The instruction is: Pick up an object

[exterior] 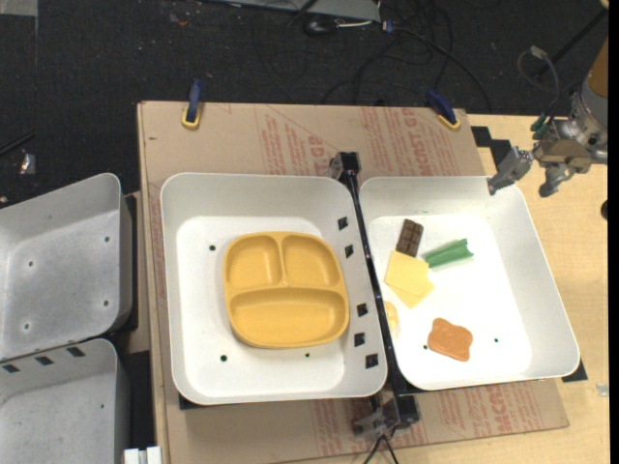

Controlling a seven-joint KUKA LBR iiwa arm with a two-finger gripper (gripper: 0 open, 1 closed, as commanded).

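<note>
Hovering gripper [531, 174], fingers apart, unladen

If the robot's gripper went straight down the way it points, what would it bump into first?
Probably the far right corner of the right bin. The gripper hangs just above that rim, away from the toys, though height is hard to judge from here.

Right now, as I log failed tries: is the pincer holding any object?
No: the pincer is above the right white bin's far corner, its spread fingers with nothing between them.

One fixed camera — overhead, slanted — both bins [184, 259].
</note>
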